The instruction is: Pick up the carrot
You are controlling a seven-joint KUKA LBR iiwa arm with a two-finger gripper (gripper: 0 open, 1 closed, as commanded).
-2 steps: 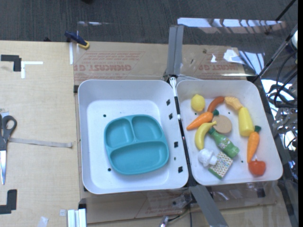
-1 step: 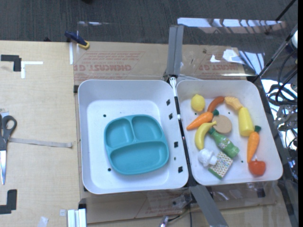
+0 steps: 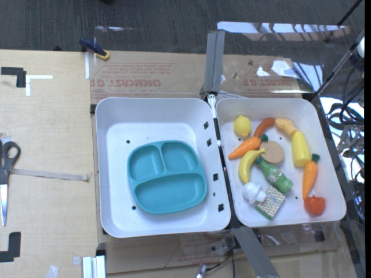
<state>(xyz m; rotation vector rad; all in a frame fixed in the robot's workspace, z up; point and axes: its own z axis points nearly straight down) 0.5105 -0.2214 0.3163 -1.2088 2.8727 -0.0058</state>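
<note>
Nearest me, the pale wooden bench (image 3: 46, 213) bears scissors (image 3: 6, 172) at its left edge. The left bin (image 3: 110, 132) holds a teal divided plate (image 3: 167, 177). In the right bin (image 3: 330, 172), toy food lies jumbled: one carrot (image 3: 309, 178) lies near the right wall, just above a red pepper (image 3: 314, 204). A second carrot (image 3: 244, 147) lies slanted beside a banana (image 3: 249, 164). Beyond the bins lie printed cardboard (image 3: 139, 77), then dark carpet (image 3: 174, 10).
</note>
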